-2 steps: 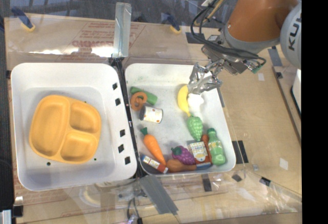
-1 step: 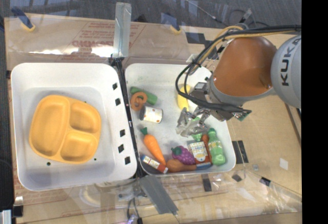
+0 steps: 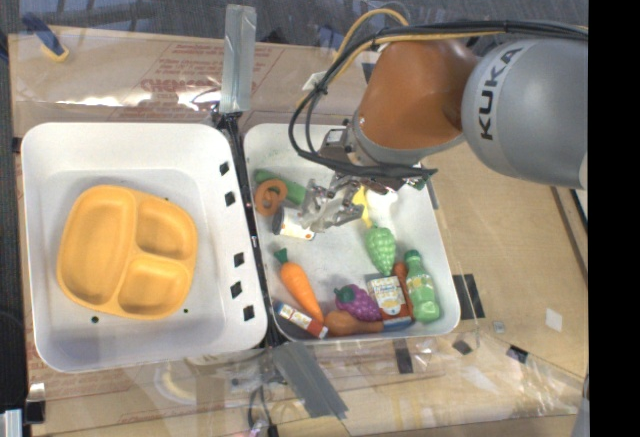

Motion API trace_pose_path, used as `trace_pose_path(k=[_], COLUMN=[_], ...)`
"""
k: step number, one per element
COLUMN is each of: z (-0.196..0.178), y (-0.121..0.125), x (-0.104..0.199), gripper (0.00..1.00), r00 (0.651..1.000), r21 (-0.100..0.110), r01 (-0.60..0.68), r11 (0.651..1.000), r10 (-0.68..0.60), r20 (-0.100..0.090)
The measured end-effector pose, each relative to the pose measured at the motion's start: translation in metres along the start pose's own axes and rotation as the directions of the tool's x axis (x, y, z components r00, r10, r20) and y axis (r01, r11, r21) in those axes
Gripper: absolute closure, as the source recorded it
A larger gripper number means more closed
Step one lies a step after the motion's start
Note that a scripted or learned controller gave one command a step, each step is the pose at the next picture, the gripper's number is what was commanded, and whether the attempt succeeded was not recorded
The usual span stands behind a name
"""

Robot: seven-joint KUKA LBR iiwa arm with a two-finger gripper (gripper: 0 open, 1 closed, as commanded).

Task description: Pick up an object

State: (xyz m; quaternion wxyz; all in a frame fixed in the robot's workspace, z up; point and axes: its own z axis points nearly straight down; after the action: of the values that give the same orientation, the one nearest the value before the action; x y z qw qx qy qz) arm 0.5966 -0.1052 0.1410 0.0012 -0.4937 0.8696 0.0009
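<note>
Carrot (image 3: pixel 298 287) lying diagonally, green top up-left, tip toward lower right.

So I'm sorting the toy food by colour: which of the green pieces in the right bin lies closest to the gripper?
The bumpy green vegetable, just below and right of the gripper. The green bottle lies farther toward the bin's bottom corner.

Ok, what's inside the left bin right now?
The left bin holds a yellow divided tray, lying flat, its three compartments showing nothing in them. Whatever is beneath the tray is covered.
</note>
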Motion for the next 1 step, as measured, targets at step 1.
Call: trace_pose_path(k=[1], z=[-0.1385], y=[-0.0655], x=[0.0140], gripper=[1.00], r00=[0.985], r21=[0.012], r01=[-0.172], r11=[0.985], r10=[0.172], r20=[0.003])
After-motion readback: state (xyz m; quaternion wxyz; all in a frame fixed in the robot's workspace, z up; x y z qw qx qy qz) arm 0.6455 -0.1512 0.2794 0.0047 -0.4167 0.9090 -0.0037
